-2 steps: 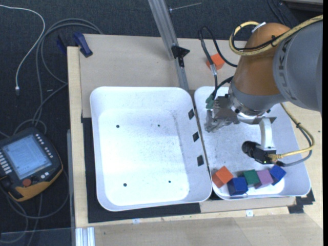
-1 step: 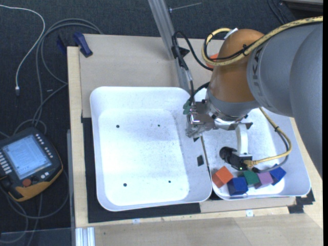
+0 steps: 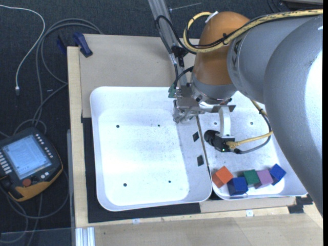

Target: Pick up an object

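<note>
While gripper point(image 3: 185, 111) is seen at ridge between bins, toward 12 o'clock of right bin point(image 3: 246, 119), finger state cannot be told: wrist hardware is blurred. Nothing is seen held. Blocks are clustered at 6 o'clock of right bin: orange block point(image 3: 223, 176), dark blue block point(image 3: 237, 185), green block point(image 3: 251, 177), purple block point(image 3: 264, 177), blue block point(image 3: 277, 172). Judged best: orange block is targeted, its left side being clear of neighbours; descent is centred before closing. Left bin point(image 3: 138, 147) lies at 9 o'clock. No readable writing is found.

Bench point(image 3: 123, 60) with two white bins point(image 3: 138, 147)
</note>
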